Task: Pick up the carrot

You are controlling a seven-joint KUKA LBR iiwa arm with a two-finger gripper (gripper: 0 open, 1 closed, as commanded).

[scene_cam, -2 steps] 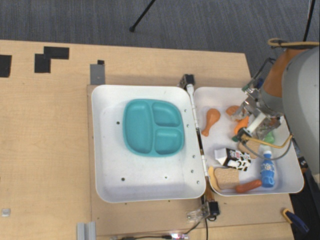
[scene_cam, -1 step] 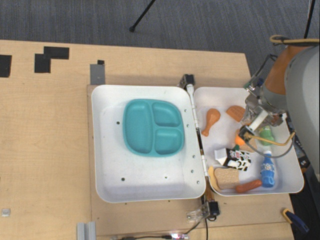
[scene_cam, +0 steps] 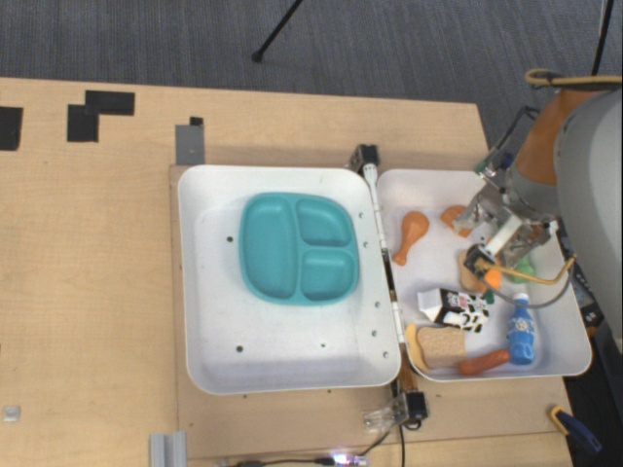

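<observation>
In the right bin [scene_cam: 574, 358] a small orange piece that looks like the carrot [scene_cam: 494, 279] lies at mid-right, with a bit of green [scene_cam: 525, 259] to its right. The arm partly covers it. My gripper [scene_cam: 477, 225] hangs low over the bin's upper right part. Its tip is just above and left of the carrot and right beside an orange-brown item [scene_cam: 455, 217]. I see nothing clearly held in it.
The right bin also holds a tan drumstick [scene_cam: 411, 232], a cow-patterned piece [scene_cam: 465, 310], a bread slice [scene_cam: 440, 345], a reddish sausage [scene_cam: 484, 362] and a blue bottle [scene_cam: 522, 332]. A teal divided plate [scene_cam: 297, 248] lies in the left bin [scene_cam: 209, 358].
</observation>
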